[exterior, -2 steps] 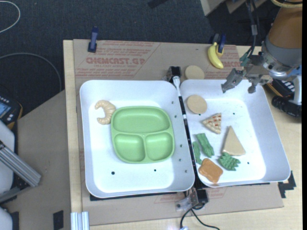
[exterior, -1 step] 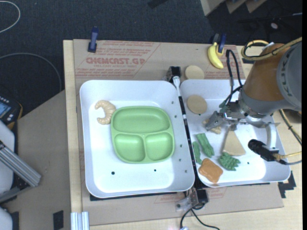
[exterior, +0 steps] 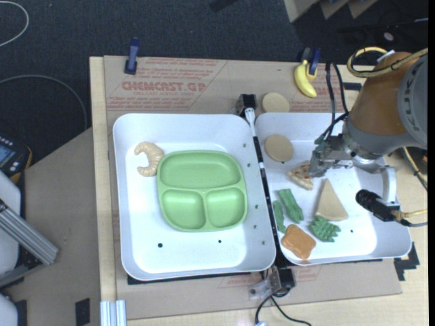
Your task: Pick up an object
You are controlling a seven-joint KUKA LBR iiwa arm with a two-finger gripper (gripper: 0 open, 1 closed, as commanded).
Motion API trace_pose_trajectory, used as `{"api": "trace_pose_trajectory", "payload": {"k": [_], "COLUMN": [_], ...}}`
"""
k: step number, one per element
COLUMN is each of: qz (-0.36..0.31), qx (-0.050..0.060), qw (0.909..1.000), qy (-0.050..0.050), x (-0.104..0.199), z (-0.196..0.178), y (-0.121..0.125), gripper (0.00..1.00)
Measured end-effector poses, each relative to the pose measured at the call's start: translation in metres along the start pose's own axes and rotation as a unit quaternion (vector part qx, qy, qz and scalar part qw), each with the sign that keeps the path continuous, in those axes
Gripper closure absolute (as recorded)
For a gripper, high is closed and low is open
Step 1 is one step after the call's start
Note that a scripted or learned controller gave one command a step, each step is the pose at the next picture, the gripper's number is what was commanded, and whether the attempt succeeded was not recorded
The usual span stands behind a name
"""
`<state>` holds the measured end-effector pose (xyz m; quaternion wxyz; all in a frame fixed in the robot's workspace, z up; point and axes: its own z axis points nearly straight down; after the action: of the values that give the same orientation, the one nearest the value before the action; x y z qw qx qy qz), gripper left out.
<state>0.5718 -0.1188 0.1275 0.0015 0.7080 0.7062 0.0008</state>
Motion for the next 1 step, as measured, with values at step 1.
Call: {"api": "trace_pose_trajectory", "payload": {"k": [1], "qz": [-0.001], "qx": [-0.002], "qw": [1.0000], "qy": [-0.003], "x": [0.0194], "z": [0.0364], "y": [0.0069], "gripper": [1.00]}}
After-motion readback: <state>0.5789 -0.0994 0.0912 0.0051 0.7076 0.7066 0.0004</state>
